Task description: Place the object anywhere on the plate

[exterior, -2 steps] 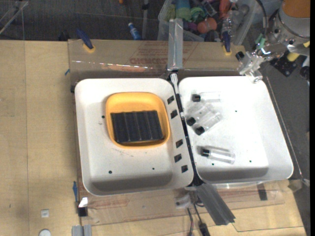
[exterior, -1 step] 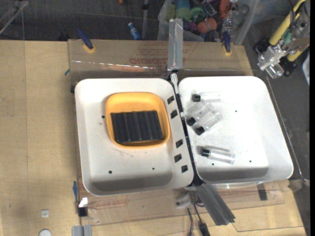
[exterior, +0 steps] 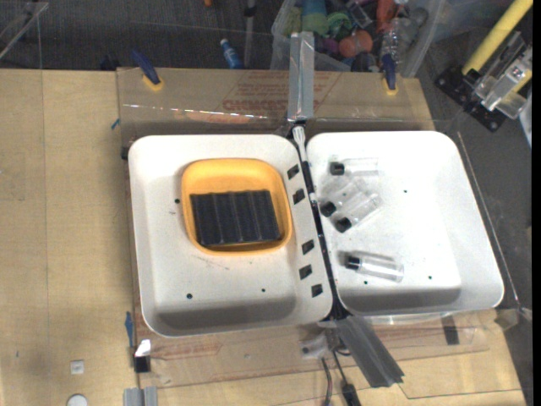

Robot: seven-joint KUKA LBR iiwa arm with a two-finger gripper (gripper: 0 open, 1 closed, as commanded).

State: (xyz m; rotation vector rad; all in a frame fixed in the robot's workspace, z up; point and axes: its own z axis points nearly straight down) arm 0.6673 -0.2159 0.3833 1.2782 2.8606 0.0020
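An orange-yellow plate (exterior: pixel 232 174) lies in the left bin (exterior: pixel 161 269). On it rests a black ridged rectangular object (exterior: pixel 234 216), flat and near the plate's front. Several clear vials with black caps lie in the right bin (exterior: pixel 439 227): one at the back (exterior: pixel 353 167), a pair close together in the middle (exterior: pixel 353 205), and one toward the front (exterior: pixel 374 266). The gripper (exterior: pixel 497 87) is outside the bins at the top right, well away from the plate and the vials, with a yellow part above it.
A divider with black clips (exterior: pixel 306 227) runs between the two bins. A clear box of colourful toys (exterior: pixel 355 11) stands behind the bench. Blue clamps (exterior: pixel 150 76) hold a sheet at the back edge.
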